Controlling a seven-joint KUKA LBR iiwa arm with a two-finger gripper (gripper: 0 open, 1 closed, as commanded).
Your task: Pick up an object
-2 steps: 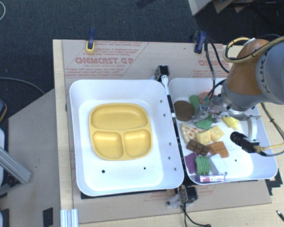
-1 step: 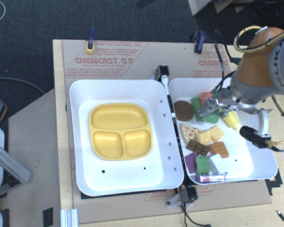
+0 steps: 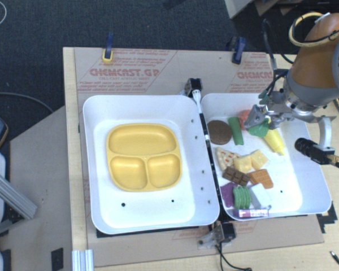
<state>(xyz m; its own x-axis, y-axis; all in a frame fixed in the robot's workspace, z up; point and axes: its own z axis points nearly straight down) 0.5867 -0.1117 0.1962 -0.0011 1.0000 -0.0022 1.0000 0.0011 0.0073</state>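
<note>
Many toy foods are lying in the right bin (image 3: 311,199); the tool (image 3: 259,119) is hovering at their upper edge, its opening impossible to judge; the green piece (image 3: 235,130) is lying just left, long axis up-down.

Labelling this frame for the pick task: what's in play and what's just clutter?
In play:
gripper, low over the right bin
toy food there: green piece, yellow piece, brown disc, pizza slice, chocolate bar

Clutter:
left bin
yellow tray in it
blue clamps
</note>
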